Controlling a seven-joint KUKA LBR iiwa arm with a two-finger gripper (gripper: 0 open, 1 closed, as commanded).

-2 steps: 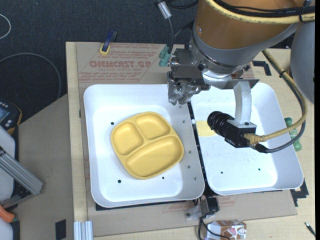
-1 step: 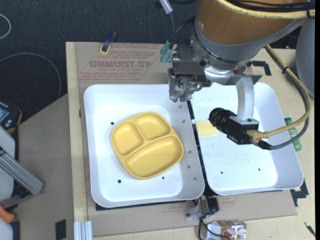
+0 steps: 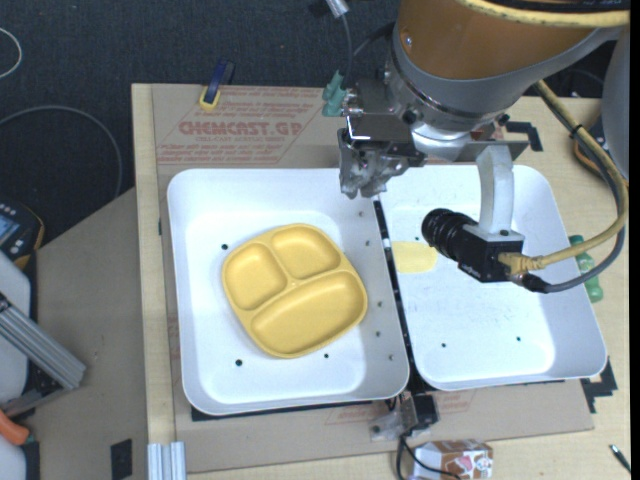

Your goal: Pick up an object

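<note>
Hand (image 3: 360,180), grip state unclear, hangs at upper centre above the bin divider; yellow three-compartment plastic plate (image 3: 293,289) lies lower left; small pale yellow flat piece (image 3: 413,258) sits right.

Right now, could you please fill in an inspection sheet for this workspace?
Surface: left bin and right bin sit side by side on a cardboard sheet.
Job's things: yellow divided plate lies flat in the left bin; a pale yellow flat piece lies in the right bin near the divider.
Clutter: blue-and-yellow clip on the cardboard's far edge.
Gripper: gripper hangs over the bins' far edge, near the divider; nothing seen between its fingers.
Cables: yellow hose runs to a black camera unit.
Surroundings: dark carpet.
</note>
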